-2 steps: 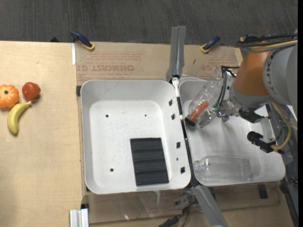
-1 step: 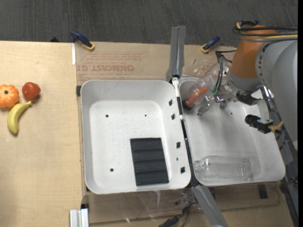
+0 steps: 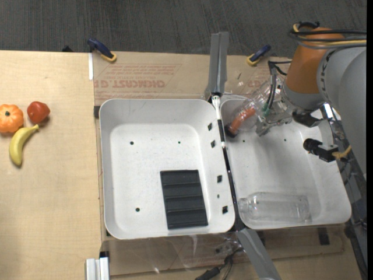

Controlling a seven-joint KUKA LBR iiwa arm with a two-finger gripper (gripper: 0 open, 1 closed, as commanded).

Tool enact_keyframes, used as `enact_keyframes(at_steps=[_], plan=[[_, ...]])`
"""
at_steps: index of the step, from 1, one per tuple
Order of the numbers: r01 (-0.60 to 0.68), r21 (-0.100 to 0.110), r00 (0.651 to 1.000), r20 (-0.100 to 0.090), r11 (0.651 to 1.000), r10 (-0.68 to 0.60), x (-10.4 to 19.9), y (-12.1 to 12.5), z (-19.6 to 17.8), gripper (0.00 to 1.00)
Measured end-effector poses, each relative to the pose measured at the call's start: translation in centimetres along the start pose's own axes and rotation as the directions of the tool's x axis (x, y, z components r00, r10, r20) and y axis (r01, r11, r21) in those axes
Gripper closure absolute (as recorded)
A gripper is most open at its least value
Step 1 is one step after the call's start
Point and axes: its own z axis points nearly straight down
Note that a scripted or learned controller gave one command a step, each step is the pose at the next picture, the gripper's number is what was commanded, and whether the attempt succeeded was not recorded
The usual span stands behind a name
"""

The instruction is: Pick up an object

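Observation:
The right bin [image 3: 326,214] holds a clear plastic bottle [image 3: 274,207] lying on its side along the front wall. At the bin's back left corner lies an orange-red object [image 3: 239,120] with crinkled clear plastic [image 3: 254,101] beside it. My gripper [image 3: 266,121] hangs low over that back corner, just right of the orange-red object and close to the plastic. Whether it touches either one is unclear. A black ridged block [image 3: 184,198] lies flat in the left bin [image 3: 116,156], near the front.
On the bench far left sit an orange [image 3: 9,119], a red apple [image 3: 38,112] and a banana [image 3: 20,144]. Blue and yellow clamps [image 3: 102,50] [image 3: 257,54] grip the cardboard behind the bins. The arm's grey body [image 3: 349,80] overhangs the right bin's right side.

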Motion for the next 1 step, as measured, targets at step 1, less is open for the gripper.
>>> enact_keyframes(at_steps=[1], plan=[[0.318, -0.005, 0.948, 0.004, 0.948, -0.318, 5.93, 2.26, -9.38, 1.00]])
